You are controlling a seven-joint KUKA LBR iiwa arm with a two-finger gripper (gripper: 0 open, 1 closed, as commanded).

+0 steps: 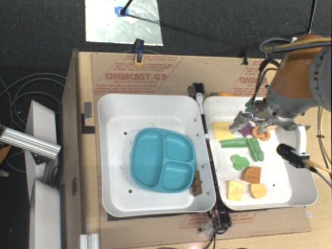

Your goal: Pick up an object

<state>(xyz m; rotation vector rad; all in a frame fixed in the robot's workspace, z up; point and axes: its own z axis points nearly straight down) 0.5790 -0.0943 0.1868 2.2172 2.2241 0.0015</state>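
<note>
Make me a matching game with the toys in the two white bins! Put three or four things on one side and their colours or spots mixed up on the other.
Things:
1. divided plate
2. long bean
3. waffle piece
4. cheese wedge

Colours and places:
A. yellow, near front edge of the right bin
B. blue, in the left bin
C. brown, middle of the right bin
D. green, lying below the gripper

Pairs: 1-B, 2-D, 3-C, 4-A
</note>
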